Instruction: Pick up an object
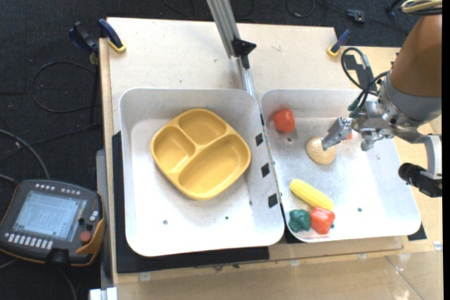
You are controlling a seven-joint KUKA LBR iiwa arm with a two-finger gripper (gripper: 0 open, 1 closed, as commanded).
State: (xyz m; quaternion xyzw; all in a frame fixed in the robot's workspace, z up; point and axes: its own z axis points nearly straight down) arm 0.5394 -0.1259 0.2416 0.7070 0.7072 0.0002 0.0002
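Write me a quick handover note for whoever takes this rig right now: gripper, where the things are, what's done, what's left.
Gripper: low in the right bin, fingertips beside the tan cookie; a grasp can't be confirmed.
Right bin also has a red tomato, a yellow corn cob, and a green and red piece at the front edge.
Left bin: yellow divided plate.
Done: nothing lifted.
Left: grasp and lift one item.

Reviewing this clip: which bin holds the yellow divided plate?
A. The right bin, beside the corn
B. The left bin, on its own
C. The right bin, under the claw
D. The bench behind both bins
B: the yellow divided plate lies alone in the left bin, while the corn and the claw are over in the right bin.
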